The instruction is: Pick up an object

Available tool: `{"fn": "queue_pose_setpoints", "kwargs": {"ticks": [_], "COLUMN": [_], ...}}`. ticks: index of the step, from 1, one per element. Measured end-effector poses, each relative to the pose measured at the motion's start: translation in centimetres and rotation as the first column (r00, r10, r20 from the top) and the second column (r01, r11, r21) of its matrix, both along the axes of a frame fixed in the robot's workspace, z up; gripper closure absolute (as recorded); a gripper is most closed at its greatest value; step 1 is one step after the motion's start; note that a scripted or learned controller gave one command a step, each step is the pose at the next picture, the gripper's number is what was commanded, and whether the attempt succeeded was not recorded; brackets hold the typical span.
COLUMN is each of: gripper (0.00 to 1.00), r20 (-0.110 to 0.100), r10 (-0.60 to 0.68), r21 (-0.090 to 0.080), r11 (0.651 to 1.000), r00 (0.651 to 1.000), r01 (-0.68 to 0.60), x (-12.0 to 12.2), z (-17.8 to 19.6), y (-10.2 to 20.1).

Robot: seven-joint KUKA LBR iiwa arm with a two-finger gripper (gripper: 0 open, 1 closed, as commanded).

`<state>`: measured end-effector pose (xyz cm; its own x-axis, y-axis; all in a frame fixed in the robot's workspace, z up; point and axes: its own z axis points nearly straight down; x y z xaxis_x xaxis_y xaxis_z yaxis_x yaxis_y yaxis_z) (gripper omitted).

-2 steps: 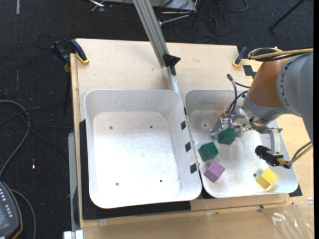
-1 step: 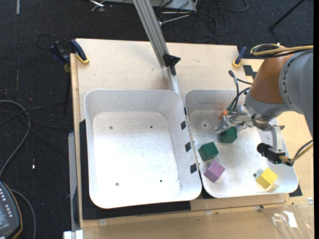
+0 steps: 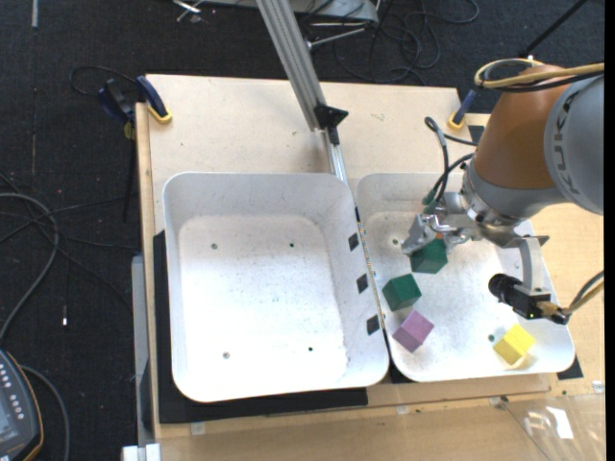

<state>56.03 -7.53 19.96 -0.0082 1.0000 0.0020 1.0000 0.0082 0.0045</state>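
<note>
Camera view, overhead at a slant. Arm (image 3: 538, 142) enters from the right, orange band above the wrist, and reaches down over the right bin (image 3: 452, 368). Gripper (image 3: 430, 241) sits low over the upper-middle part of that bin. A dark green block (image 3: 430, 256) lies directly at the fingertips, partly covered by the metal fingers (image 3: 420, 234); the fingers appear to flank its top, but whether they actually clamp it cannot be told from this angle, nor how wide they are set. Whether the block rests on the bin floor or is raised is also unclear.

Other contents of the right bin: a second green cube (image 3: 402, 290) just below and left of the first, near the bin's left wall; a purple cube (image 3: 414, 330) just below that, close to it but apart; a yellow block (image 3: 515, 345) near the lower right corner, well apart from the others. A black cable fitting (image 3: 514, 294) hangs beside the wrist above the yellow block.

Left bin (image 3: 192, 200): white floor with small dark specks.
</note>
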Motion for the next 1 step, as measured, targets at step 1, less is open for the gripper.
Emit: {"fn": "queue_pose_setpoints", "kwargs": {"ticks": [1], "gripper": [1.00], "r20": [-0.006], "r10": [0.002], "r21": [0.002], "r11": [1.000], "r00": [1.000], "r01": [-0.002], "x": [0.16], "z": [-0.49], "y": [9.25]}}
